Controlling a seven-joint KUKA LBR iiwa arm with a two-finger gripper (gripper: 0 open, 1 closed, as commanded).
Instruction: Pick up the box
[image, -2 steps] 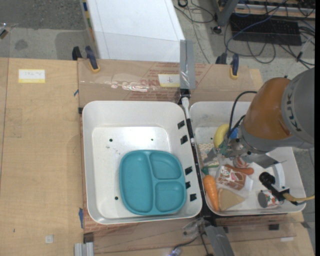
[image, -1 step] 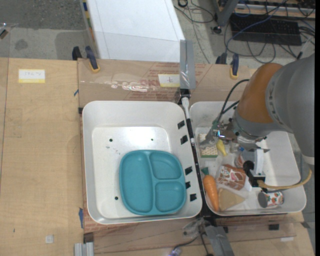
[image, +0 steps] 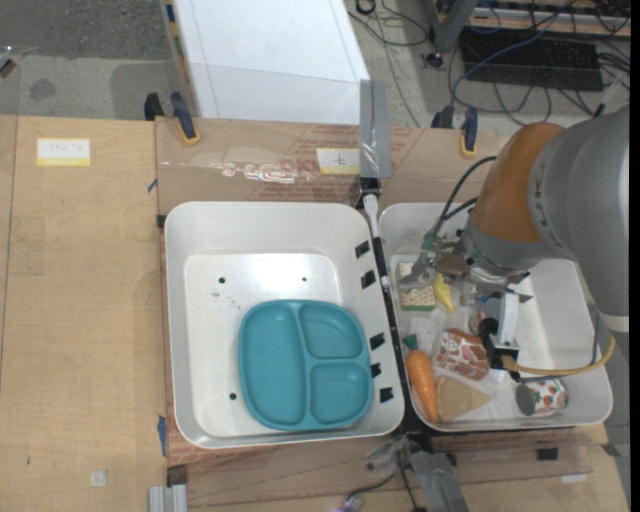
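A small red-and-white patterned box (image: 461, 353) lies in the right bin (image: 590, 405), near its front. A second, smaller pale box with a green label (image: 414, 291) lies at the bin's left wall, and a yellow item (image: 443, 294) sits next to it. My gripper (image: 438, 266) hangs over the back left part of the right bin, just above the pale box and the yellow item. The grey wrist hides much of the gripper. The patterned box lies apart from it, toward the front.
An orange carrot (image: 422, 385) and a tan bread wedge (image: 462, 399) lie at the front of the right bin. A patterned cup (image: 543, 397) lies on its side at the front right. The left bin (image: 190, 300) holds a teal divided plate (image: 303, 365).
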